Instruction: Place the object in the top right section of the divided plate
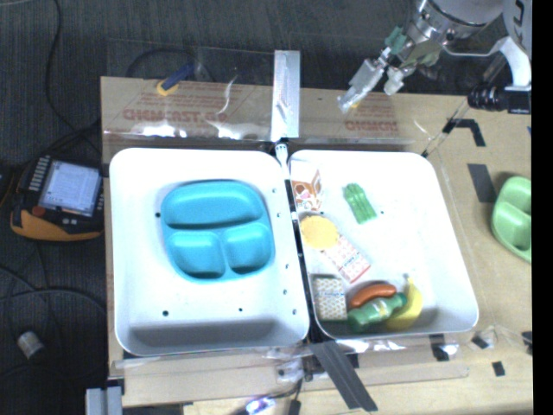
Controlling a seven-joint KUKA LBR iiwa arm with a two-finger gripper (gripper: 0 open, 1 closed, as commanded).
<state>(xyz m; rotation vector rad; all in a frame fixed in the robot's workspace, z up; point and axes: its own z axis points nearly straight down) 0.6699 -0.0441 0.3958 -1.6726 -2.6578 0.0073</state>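
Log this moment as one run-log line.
gripper: above right bin's far edge, carrying nothing | blue divided plate: left bin, empty | toy items: right bin

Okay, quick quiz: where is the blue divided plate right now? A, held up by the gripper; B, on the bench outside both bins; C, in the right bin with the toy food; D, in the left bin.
D: the blue divided plate lies flat in the left bin, while the toy food sits in the right bin and the gripper hangs above the bench behind it.
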